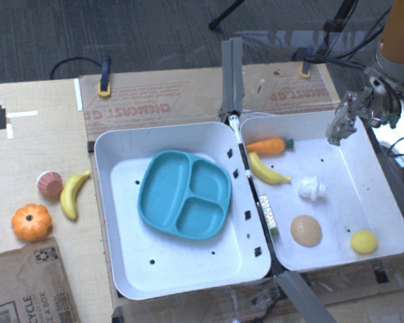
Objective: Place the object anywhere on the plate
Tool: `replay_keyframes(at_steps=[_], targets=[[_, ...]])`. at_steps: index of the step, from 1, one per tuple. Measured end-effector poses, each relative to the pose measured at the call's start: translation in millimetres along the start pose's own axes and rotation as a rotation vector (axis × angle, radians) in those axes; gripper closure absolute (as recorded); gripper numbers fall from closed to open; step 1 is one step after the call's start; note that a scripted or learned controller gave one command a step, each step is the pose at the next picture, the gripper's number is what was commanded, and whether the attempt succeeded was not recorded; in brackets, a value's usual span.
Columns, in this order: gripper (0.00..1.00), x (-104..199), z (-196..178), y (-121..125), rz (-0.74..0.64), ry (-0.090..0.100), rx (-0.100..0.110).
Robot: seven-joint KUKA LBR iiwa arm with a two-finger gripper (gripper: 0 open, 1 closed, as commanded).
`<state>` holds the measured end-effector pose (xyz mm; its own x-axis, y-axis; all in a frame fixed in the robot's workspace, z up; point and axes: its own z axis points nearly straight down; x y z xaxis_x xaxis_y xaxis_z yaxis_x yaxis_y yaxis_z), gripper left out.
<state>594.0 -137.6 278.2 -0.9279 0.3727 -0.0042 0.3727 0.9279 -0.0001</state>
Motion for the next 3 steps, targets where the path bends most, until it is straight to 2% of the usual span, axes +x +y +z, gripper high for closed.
replay_keyframes(at_steps=[1,2,3], targets=[[1.00,3.2,86.2,67.7,-0.044,0.002,-0.001],[1.00,-12.3,36.2,113.2,-0.404,-0.002,-0.003],[1.00,23.8,41.2,59.7,-0.669,0.000,-0.002]])
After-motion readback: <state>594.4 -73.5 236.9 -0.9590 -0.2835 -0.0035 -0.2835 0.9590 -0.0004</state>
